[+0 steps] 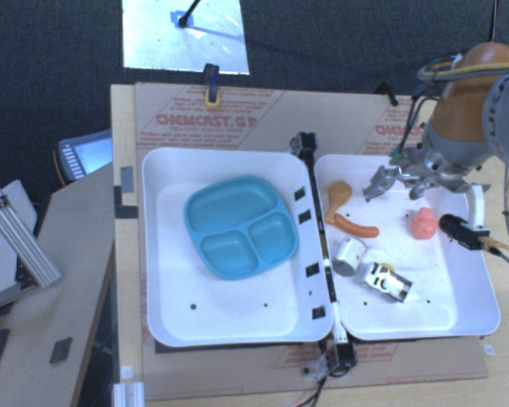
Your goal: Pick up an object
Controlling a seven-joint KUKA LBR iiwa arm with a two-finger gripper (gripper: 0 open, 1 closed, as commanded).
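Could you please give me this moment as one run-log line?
gripper: open, nothing held, above right bin | nearest: orange carrot, pink object | left bin: blue tray | pick: not yet

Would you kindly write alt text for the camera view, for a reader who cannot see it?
The grey arm's hand hovers open over the right bin, which holds a pink object, orange pieces and small containers. The left bin holds a blue divided plate.

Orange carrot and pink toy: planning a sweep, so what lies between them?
In the camera view, bare white bin floor separates the orange carrot from the pink toy.
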